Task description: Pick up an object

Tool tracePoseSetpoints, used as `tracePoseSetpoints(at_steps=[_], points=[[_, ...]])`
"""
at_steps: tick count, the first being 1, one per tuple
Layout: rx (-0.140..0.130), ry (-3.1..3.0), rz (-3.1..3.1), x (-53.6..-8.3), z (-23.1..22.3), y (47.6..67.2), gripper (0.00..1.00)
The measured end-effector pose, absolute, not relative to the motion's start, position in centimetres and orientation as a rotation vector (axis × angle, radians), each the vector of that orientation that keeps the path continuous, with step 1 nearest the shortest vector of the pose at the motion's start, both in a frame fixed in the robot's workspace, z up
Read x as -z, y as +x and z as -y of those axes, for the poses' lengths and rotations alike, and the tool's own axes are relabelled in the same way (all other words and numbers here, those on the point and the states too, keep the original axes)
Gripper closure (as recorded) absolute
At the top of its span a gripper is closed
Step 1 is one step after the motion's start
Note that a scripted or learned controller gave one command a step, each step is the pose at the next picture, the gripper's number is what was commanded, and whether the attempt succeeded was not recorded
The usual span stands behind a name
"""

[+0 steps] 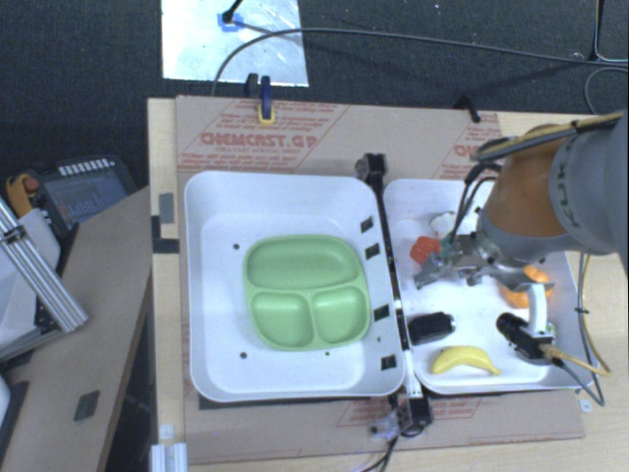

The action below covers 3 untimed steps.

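Observation:
My gripper (439,267) hangs low over the middle of the right bin (560,377), on the grey arm with its orange band (526,200). Just to its upper left, and close to it, lies a red-orange object (425,249). A small white object (442,222) rests further back. A black object (429,326) lies by the bin's left wall, below the gripper. A yellow banana (464,361) lies at the front edge. An orange object (515,289) peeks out from under the wrist. Nothing is visible between the gripper's tips.
The left bin (211,264) holds a green divided plate (303,291). A black divider bar (383,264) runs between the two bins. A grey device (84,197) and metal rails (39,283) sit off the bench at the left.

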<state>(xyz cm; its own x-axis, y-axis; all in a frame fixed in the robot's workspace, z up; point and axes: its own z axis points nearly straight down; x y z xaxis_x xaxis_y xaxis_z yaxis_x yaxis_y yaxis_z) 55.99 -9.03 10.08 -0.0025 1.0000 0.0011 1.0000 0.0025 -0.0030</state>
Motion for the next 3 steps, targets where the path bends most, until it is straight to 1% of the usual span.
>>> tracePoseSetpoints(at_steps=[1,2,3], points=[[0.002,-2.223,2.223,-11.4,9.1,56.1,1.0],[0.005,-2.226,2.223,-16.4,9.8,55.5,1.0],[0.007,-2.226,2.228,-22.4,10.7,55.4,1.0]])
